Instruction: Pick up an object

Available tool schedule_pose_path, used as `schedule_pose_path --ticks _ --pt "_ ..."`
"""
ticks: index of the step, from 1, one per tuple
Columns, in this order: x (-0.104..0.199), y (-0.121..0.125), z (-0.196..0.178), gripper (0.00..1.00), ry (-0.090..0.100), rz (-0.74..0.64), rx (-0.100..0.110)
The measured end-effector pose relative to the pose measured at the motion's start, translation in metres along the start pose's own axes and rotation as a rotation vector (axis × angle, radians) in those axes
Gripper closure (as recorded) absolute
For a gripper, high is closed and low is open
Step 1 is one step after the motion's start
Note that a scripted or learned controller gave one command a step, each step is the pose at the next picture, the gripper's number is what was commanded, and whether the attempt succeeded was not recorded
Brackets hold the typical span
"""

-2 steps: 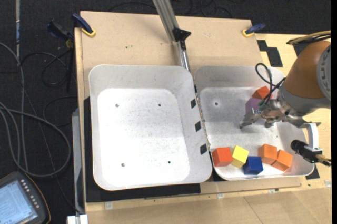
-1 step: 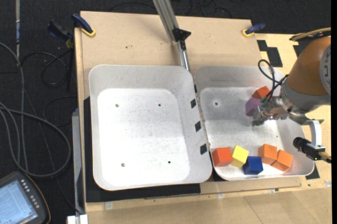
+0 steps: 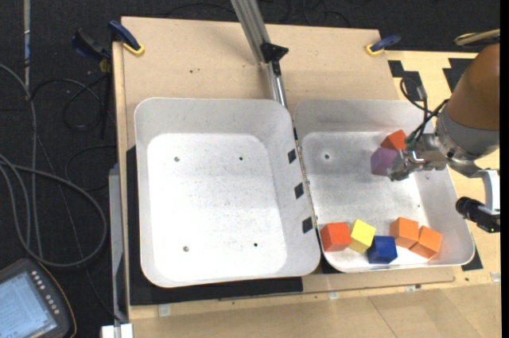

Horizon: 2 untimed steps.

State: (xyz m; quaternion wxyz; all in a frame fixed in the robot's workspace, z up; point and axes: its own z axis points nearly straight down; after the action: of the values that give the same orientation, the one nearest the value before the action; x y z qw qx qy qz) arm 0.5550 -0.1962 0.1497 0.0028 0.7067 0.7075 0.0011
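In the right bin, the purple block and orange block lie at 9 o'clock, just beside the pincer; whether it is clenched or released, I cannot tell.

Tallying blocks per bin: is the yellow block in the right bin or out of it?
In: the yellow block lies inside the right bin, near its front wall.

A rounded arm is seen, clad in an orange band above a smooth grey wrist housing. A black cable is looped along the wrist toward the end effector, which is built of small grey metal parts. A black fitting is mounted below the wrist.
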Motion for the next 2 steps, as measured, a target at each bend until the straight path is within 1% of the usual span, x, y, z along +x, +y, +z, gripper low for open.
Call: schedule_pose_path --ticks 1,2 --pt "0.004 0.001 -0.063 1.0 -0.001 -0.002 -0.003" --pt "0.004 0.003 -0.086 1.0 0.0 -0.001 0.0"
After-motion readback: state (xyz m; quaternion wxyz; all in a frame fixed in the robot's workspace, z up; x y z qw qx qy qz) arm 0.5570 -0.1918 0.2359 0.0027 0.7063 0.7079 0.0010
